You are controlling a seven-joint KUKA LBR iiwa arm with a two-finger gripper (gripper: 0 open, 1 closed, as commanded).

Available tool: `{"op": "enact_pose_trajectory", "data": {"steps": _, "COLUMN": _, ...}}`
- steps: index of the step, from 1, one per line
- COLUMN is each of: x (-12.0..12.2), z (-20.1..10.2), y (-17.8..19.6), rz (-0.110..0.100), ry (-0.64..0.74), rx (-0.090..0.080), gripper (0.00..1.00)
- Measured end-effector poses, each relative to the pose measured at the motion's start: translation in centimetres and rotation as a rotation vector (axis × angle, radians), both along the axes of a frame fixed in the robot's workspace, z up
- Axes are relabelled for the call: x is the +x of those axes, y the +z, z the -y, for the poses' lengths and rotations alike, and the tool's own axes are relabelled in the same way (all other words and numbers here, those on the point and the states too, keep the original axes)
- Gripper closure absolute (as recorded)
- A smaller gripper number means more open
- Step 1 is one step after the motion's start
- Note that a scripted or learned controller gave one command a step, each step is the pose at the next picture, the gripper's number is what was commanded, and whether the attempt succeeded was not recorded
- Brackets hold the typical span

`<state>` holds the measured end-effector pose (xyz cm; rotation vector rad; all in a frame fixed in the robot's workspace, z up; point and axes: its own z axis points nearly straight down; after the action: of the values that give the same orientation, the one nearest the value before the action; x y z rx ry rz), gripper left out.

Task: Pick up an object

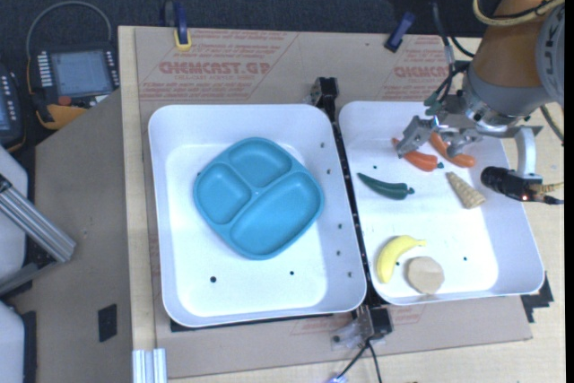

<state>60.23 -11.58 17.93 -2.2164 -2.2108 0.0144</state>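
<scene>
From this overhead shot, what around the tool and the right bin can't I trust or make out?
- Tool: too small and cluttered in the camera view to tell open from shut, or whether it grips anything.
- Orange pieces: partly covered by the tool, so their full shape and contact are unclear.
- Tan round object: touches the banana; identity unclear.
- Arm: cut off by the right edge.

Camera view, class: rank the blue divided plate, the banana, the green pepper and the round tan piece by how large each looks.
1. blue divided plate, by far the largest
2. banana
3. green pepper and round tan piece: too alike to separate, one long and thin, the other compact
</scene>
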Motion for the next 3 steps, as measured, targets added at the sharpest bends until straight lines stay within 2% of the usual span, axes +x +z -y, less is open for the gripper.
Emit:
{"op": "enact_pose_trajectory", "data": {"steps": 1, "x": 0.3, "z": 0.0, "y": 0.8, "rz": 0.015, "ry": 0.003, "rx": -0.002, "gripper": 0.00}}
{"op": "enact_pose_trajectory", "data": {"steps": 2, "x": -0.1, "z": 0.2, "y": -5.5, "rz": 0.006, "ry": 0.002, "rx": 0.000, "gripper": 0.00}}
{"op": "enact_pose_trajectory", "data": {"steps": 3, "x": -0.1, "z": 0.1, "y": -9.5, "rz": 0.013, "ry": 0.002, "rx": -0.001, "gripper": 0.00}}
